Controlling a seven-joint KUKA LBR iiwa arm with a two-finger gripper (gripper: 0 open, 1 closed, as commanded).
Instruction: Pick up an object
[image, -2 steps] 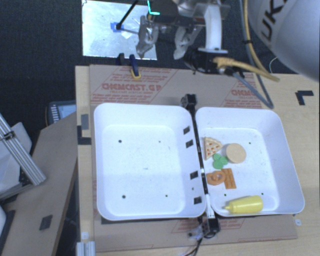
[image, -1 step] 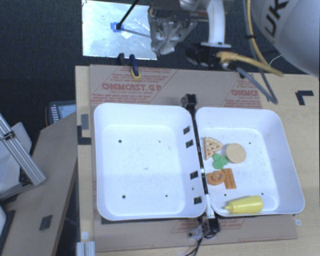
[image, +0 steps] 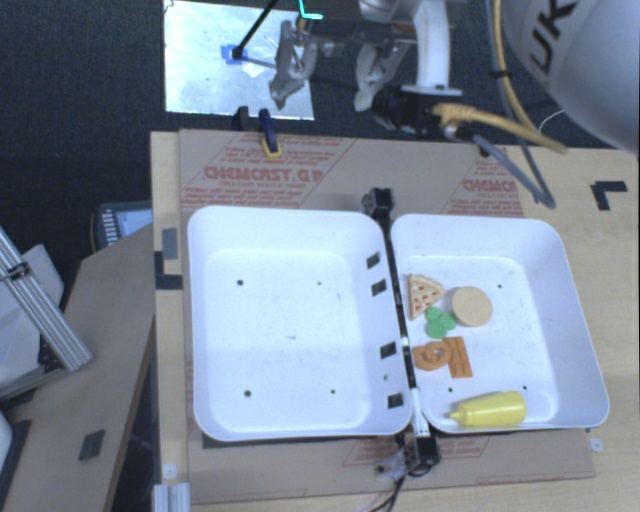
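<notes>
Dark carpeted floor (image: 80, 120) is seen around a wooden table (image: 120, 330), on which a brown board printed with red lettering (image: 420, 180) is laid. Two shallow white bins are set on that board side by side, joined along a dark hinge-like strip with small black clips. Nothing but a few small dark holes is shown on the floor of the left bin (image: 285, 325).

Five small items are gathered in the right bin (image: 545, 260), toward its left half. A pizza-slice toy (image: 424, 293) is placed nearest the divider, with a round tan disc (image: 472, 306) just beside it on the right. A green piece (image: 438, 322) is seen touching or nearly touching the disc's lower left edge. Below it, an orange piece (image: 443, 356) lies flat. A yellow bottle (image: 489, 408) is laid on its side near the bin's front wall, apart from the others.

At the top of the view, well beyond the bins and above a shiny metal sheet (image: 215, 60), the tool (image: 330, 75) is hung from the grey arm (image: 570, 50). Its two fingers are spread wide apart, and nothing is held between them. A yellow cable (image: 500, 122) is run beside the wrist.
</notes>
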